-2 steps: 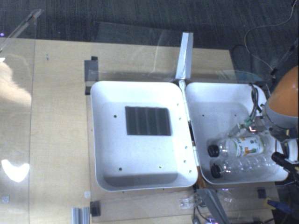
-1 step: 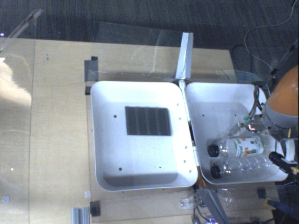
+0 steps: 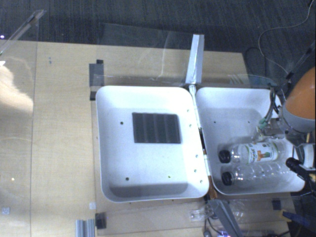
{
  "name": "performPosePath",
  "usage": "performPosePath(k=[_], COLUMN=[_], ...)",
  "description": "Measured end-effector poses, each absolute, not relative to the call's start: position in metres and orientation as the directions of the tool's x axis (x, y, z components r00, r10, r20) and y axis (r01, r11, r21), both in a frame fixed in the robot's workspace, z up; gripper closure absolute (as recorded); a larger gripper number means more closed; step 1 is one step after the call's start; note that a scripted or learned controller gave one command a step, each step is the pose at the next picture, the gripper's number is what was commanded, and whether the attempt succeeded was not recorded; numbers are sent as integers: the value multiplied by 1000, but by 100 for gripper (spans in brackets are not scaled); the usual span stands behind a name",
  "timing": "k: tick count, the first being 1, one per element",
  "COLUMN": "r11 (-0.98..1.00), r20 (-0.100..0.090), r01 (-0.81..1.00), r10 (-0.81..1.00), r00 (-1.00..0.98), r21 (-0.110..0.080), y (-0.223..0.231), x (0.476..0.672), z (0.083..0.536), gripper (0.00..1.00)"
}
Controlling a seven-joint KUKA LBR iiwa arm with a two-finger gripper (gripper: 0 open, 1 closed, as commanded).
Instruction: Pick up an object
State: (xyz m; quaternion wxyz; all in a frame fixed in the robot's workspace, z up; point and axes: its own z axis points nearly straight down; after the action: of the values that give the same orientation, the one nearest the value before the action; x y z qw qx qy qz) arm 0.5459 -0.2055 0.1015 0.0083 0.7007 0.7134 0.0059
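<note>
Two clear plastic bottles with black caps lie on their sides in the right bin (image 3: 222,107), caps pointing left. The upper bottle (image 3: 252,153) carries a green and white label. The lower bottle (image 3: 259,173) is bare and lies just in front of it, near the bin's front wall. The arm, with its orange band (image 3: 302,100), reaches in from the right edge. My gripper (image 3: 267,128) hangs low over the right part of this bin, just behind the labelled bottle's base end. Nothing shows in its grasp.
The left bin (image 3: 113,147) has a dark ribbed rectangle (image 3: 156,128) on its floor. A metal post (image 3: 195,58) stands behind the seam between the bins. Cables and black hardware crowd the right edge by the arm.
</note>
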Motion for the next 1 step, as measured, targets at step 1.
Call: performPosePath(k=[1], r11=[190], r20=[-4], r01=[982], r10=[982], r00=[-190], r21=[8], y=[-168], x=[581], z=[190], gripper=[100])
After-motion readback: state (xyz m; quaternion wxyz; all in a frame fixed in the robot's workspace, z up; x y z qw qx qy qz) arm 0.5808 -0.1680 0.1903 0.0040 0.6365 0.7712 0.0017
